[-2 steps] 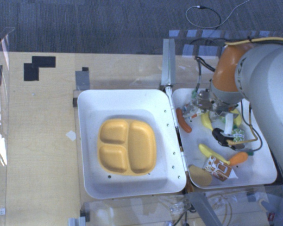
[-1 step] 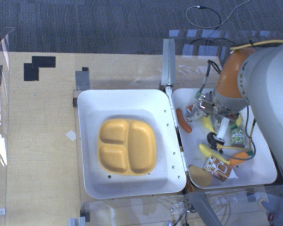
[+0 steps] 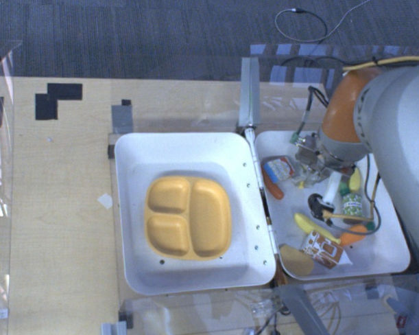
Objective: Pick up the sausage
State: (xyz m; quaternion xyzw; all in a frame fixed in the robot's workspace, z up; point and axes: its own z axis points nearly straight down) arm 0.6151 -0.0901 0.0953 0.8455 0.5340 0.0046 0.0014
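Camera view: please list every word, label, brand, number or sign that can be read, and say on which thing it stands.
No text can be read.
Brown patterned packet: print too blurred to read.
Red and white packet: label too small to read.
Small bottle: label blurred, unreadable.

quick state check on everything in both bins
sausage: lying by right bin's left wall, not gripped
gripper: low over right bin
yellow tray: upright in left bin, nothing in it
banana: lying flat
bottle: lying among clutter
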